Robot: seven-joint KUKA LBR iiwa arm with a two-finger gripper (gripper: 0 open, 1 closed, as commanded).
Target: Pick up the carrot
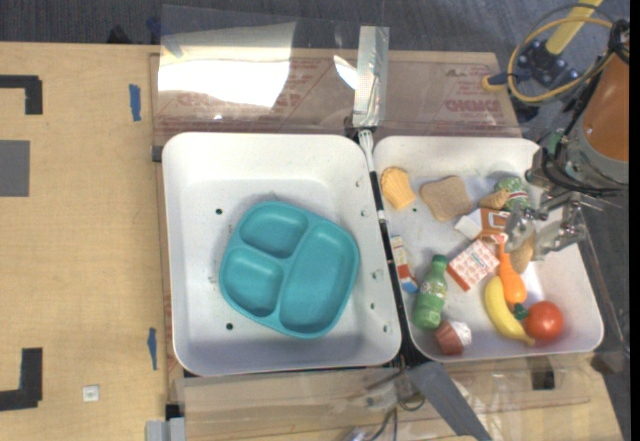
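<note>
Right bin, orange carrot [511, 283], beside banana [503, 310]

Gripper [533, 232] seen low in right bin [585, 274], directly above carrot [511, 282]. Carrot lying between banana [502, 310] and tomato [545, 320]. Green bottle [432, 294], red-white carton [473, 263], bread slice [446, 197] spread across same bin. Teal divided plate [289, 269] sat in left bin [190, 229].
</note>
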